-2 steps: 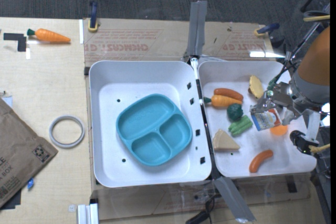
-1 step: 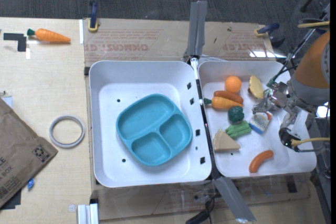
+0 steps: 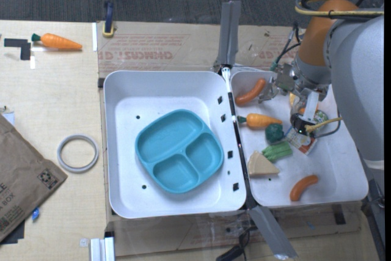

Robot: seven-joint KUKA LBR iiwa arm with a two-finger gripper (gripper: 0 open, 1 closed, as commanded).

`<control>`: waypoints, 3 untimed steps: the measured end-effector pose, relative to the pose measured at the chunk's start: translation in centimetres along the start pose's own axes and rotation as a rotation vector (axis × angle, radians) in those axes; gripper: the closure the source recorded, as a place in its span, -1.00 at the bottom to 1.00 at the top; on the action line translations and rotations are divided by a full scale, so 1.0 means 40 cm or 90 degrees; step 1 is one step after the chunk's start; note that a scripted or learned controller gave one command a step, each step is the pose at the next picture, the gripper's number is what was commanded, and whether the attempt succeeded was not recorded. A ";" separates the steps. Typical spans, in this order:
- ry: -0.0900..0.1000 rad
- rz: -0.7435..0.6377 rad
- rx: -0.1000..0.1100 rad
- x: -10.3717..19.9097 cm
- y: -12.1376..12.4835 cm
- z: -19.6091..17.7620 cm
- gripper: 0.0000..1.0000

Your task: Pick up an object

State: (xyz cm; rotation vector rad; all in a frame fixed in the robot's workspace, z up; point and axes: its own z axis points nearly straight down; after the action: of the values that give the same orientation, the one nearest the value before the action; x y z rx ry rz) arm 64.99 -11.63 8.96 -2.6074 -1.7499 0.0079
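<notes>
The pincer (image 3: 278, 85) hangs over the far part of the right bin (image 3: 342, 192); its opening cannot be determined, and no object is visible in it. Just left of it lies a sausage (image 3: 250, 93), orange-red, smooth and curved. It is probably light, stiff and slippery. Grip across its middle.

Grey arm (image 3: 360, 76) reaching in from the right, orange band (image 3: 321, 33) above wrist, jaws aimed downward
</notes>
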 end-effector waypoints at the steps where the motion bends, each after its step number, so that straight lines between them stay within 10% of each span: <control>1: 0.001 -0.092 0.000 -0.061 -0.122 0.000 -1.00; 2: 0.000 -0.091 0.003 -0.064 -0.123 -0.017 1.00; 3: 0.000 -0.091 0.003 -0.064 -0.123 -0.017 -1.00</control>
State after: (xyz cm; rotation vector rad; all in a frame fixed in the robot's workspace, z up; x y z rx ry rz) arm 59.48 -12.13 9.65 -2.4721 -1.9299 0.0118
